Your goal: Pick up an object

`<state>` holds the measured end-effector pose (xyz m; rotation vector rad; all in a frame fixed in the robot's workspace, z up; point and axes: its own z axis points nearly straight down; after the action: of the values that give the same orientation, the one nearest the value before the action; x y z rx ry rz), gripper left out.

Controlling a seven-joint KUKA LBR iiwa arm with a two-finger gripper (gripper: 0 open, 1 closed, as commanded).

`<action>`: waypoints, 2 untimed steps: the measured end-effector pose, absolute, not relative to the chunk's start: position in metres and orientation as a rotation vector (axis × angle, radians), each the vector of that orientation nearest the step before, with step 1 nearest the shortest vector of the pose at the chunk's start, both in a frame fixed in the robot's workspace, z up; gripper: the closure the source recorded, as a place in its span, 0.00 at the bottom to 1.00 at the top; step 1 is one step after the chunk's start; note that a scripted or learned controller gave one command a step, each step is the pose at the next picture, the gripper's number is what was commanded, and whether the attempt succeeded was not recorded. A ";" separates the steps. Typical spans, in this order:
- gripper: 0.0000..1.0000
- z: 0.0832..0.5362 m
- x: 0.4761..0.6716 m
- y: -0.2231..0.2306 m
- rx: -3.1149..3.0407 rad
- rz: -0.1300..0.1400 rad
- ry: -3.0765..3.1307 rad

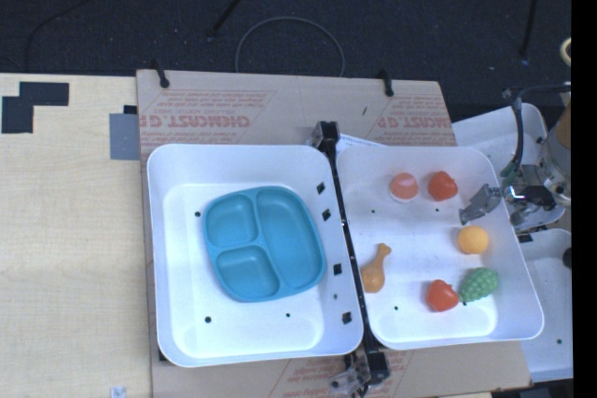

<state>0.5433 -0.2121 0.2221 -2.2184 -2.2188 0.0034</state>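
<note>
The right bin (508,322) holds several toy foods. A pale pink round piece (403,186) and a red piece (442,185) lie near its far side. An orange ball (473,240) sits by the right wall. A green bumpy piece (478,283) touches a second red piece (441,295) near the front. A tan drumstick (375,268) lies close to the divider. My gripper (492,203) hangs over the bin's right edge, just above and right of the orange ball. Nothing shows in its grasp.
In the left bin (177,200) lies a blue divided plate (264,242). Black clips line the divider (340,238) between the bins. Both bins rest on cardboard (280,112) over a wooden bench. White sheeting (550,340) lies beyond the right bin.
</note>
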 end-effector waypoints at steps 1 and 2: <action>0.00 0.179 0.542 -0.210 -2.218 0.004 -2.217; 0.00 0.117 0.540 -0.209 -2.219 0.003 -2.217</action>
<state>0.5401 -0.2090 0.1165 -2.2188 -2.2174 0.0030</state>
